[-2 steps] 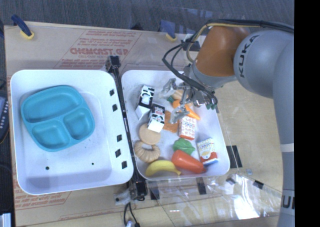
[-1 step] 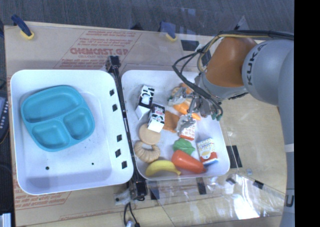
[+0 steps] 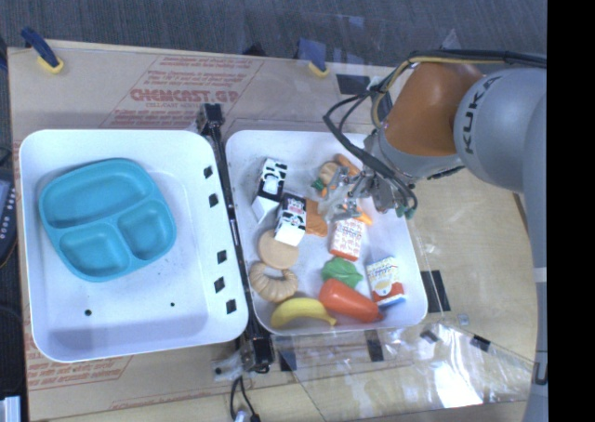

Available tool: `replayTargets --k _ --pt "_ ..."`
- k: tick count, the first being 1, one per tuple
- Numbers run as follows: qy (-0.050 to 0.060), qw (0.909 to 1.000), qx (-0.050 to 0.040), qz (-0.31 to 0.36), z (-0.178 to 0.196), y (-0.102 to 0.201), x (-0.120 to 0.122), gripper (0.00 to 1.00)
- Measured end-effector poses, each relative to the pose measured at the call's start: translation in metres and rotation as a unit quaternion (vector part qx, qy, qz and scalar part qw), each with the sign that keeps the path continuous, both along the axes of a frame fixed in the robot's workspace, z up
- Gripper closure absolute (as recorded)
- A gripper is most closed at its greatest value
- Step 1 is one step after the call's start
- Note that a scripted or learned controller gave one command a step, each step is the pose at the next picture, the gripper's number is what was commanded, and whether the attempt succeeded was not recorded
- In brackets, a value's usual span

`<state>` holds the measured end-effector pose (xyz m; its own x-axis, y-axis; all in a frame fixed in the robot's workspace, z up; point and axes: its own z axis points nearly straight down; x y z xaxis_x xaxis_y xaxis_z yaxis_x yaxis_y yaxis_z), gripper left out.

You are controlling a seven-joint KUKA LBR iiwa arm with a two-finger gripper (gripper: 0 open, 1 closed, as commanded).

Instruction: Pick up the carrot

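Observation:
The carrot (image 3: 350,299) is orange with a green leafy top and lies near the front edge of the right bin (image 3: 244,155), between a banana (image 3: 299,311) and a small carton (image 3: 385,281). My gripper (image 3: 348,190) hangs over the back middle of that bin, low among the toy foods and well behind the carrot. The grey arm with its orange band (image 3: 423,113) comes in from the right. The wrist and cables hide the fingertips.
The right bin also holds two black-and-white cartons (image 3: 271,178), a red-and-white box (image 3: 348,237), a tan round cookie (image 3: 276,248) and a bagel (image 3: 272,283). The left bin (image 3: 56,318) holds a blue divided plate (image 3: 107,217).

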<state>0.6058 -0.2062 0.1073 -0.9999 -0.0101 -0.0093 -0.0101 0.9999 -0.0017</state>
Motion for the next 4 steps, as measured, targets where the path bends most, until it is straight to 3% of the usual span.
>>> replayTargets --k 1,2,3,4 --pt "0.001 0.9989 -0.0002 -0.047 0.040 -0.003 -0.019 1.00" --pt "0.005 0.9776 0.0008 0.210 -0.015 0.030 -0.053 1.00" --pt "0.001 0.9975 0.0006 0.071 0.051 0.095 -0.031 1.00" --pt "-0.001 0.9970 -0.0032 0.077 0.120 0.021 0.009 1.00"
